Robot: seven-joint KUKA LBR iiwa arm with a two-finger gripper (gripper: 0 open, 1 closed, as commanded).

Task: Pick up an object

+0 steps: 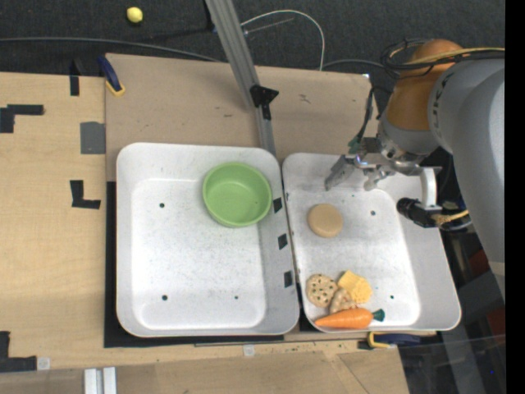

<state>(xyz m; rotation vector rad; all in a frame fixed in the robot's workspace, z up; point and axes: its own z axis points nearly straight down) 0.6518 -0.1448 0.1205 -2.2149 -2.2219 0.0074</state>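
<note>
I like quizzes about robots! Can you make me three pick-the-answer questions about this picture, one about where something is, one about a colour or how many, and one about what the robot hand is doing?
1. Where is the green bowl?
A. In the left bin
B. In the right bin
C. On the floor

2. What colour is the carrot?
A. Blue
B. Orange
C. White

3. What is the gripper doing?
A. Holding the round tan piece
B. Holding the bowl
C. Open, with nothing between its fingers

Answers:
1 A: the bowl sits in the left bin, near its far right corner.
2 B: the carrot is orange with a green end, at the near edge of the right bin.
3 C: the fingers are spread above the round tan piece, which lies apart from them.
</note>
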